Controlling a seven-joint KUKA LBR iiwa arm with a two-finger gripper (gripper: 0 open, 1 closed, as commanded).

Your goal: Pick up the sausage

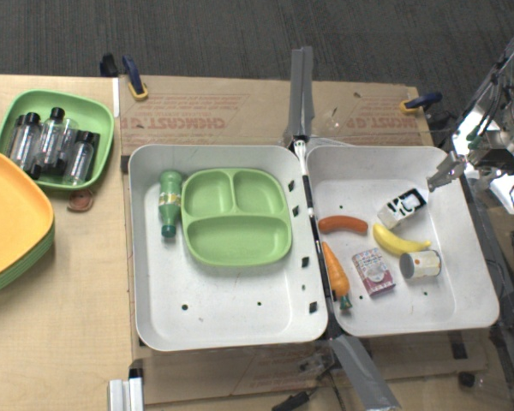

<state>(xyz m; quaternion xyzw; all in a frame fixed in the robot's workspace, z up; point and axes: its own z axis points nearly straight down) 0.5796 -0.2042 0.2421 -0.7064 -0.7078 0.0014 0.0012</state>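
Dark grey carpet behind; wooden worktop (60, 332) with a sheet of brown cardboard (214, 114) under two shallow white bins set side by side.

Fingers (445, 174): seen at the right bin's (471, 306) upper right edge, a thin grey tip pointing down-left toward the bin. Too small and blurred to tell whether they are apart or together. Nothing is visible between them. The tip lies just up-right of a small black-and-white box (404, 206), apart from it as far as can be judged.

Arm (493, 118): comes in from the right edge, slanting down-left, mostly cut off by the frame.

Right bin contents: sausage (343, 224), reddish-orange, lying roughly level near the bin's left wall, well apart from the fingers. Carrot (336, 269) just below it, running along the left wall, green end downward. Banana (398, 241) right of the sausage, just below the black-and-white box. Small white cup (421, 265) on its side, just beside the banana's lower right end. Pink packet (373, 271) between carrot and cup.

Left bin (154, 315): green divided plate (236, 217) with three compartments; green bottle (170, 202) lying just beside its left edge.

Worktop left: green tray (98, 122) holding small dark-capped bottles (51, 146); stack of orange plates (13, 229) at the frame edge. Clamps on the cardboard's far edge.
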